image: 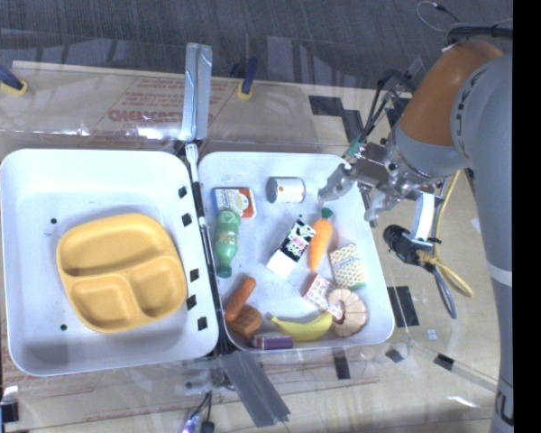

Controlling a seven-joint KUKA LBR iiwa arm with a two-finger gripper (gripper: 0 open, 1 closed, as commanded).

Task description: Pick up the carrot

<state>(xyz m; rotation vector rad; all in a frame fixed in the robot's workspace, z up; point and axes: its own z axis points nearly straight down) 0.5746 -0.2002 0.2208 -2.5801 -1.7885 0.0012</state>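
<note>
— What was laid out on the bench [99, 106], taken from the left?

— A yellow divided tray [120, 269] was seen in the left bin [27, 332]. In the right bin [252, 168], a green bottle [225, 240] was lying near the left wall, with a sausage [241, 296] below it and a banana [302, 326] along the near wall. A small cow-patterned carton [290, 247] was placed at the middle, and the carrot [320, 242] was lying just beside it on the right, its green tip pointed toward the far wall.

— And the gripper [350, 192]?

— It was positioned over the right bin's far right corner, near the carrot's tip but apart from it. The fingers appeared spread, and nothing was seen between them.

— Which step was judged to be in hand?

— The approach. The carrot had not yet been grasped.

— What would be called for next?

— The gripper would have to be brought leftward and toward the near wall, centred over the carrot's body, and turned so that the fingers could be closed across its narrow width. Care would be needed, since the carton was touching or nearly touching the carrot's left side, leaving little room for a finger there.
</note>
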